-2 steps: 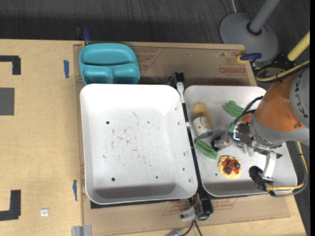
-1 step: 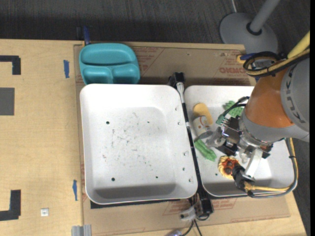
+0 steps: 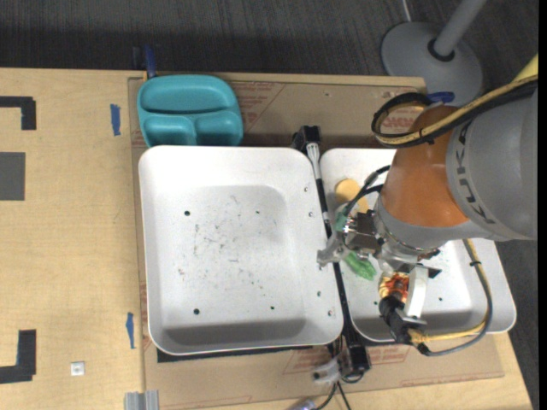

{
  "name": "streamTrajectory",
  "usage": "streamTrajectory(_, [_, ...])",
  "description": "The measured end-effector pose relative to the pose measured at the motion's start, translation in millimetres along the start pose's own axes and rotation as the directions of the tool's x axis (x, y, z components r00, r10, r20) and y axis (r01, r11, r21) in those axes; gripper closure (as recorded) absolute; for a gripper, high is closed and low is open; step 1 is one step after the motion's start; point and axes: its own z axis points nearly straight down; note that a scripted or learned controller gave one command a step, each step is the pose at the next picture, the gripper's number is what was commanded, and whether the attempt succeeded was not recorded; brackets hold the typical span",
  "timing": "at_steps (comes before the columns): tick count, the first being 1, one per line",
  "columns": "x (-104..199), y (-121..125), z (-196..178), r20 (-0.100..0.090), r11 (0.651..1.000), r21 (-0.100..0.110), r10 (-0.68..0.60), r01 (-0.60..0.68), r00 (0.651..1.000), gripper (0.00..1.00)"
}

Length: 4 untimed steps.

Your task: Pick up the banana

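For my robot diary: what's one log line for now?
arm: over right bin | banana: partly hidden | grasp: unclear

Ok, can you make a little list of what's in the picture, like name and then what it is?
arm: grey and orange, reaching down into the right bin
right bin: white, under the arm
yellow thing: in the right bin near its top left, maybe the banana, half hidden
green thing: in the right bin, under the arm
left bin: white
teal tray: behind the left bin
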Motion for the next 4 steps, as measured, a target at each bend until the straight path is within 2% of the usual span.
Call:
streamTrajectory(1, [63.7,-15.5,0.2,0.000,0.999,-0.001,0.054,-0.054,0.999,0.00])
streamTrajectory(2, [151.8,-27.5,98.7,-0.002,0.992,-0.002,-0.129,0.129,0.992,0.00])
streamTrajectory(3, [198.7,-10.5,62.7,0.000,0.933,-0.001,0.360,-0.360,0.933,0.00])
streamTrajectory(4, [196.4,-35.2,98.3,-0.002,0.996,-0.005,0.087,-0.087,0.996,0.00])
